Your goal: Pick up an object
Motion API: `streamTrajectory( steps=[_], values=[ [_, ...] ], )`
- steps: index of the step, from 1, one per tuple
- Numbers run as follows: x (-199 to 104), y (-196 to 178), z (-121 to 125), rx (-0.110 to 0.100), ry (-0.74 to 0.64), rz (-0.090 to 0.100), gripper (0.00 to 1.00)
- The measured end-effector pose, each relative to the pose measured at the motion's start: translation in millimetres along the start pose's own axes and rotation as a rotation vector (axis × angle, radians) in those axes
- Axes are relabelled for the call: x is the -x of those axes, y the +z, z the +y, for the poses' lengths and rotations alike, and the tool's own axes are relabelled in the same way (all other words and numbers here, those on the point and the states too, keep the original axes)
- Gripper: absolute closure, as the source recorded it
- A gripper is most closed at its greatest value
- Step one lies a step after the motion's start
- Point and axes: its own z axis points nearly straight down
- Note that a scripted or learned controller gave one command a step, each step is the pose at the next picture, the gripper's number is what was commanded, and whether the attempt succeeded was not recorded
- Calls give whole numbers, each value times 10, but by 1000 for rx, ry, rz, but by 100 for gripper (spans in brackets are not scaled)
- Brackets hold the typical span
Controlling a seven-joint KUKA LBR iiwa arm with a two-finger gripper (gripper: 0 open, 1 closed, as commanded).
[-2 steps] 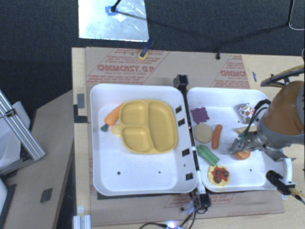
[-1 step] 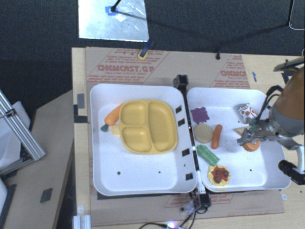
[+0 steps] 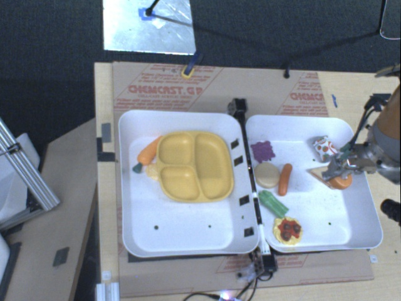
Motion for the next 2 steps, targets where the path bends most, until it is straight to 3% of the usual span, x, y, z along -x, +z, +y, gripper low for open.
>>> streamTrajectory(
  steps=[1, 2],
  values=[
    [-475, -106, 142, -3, -5, 3, 100],
    [-983, -118, 129, -6, -6, 4, 100]
  ],
)
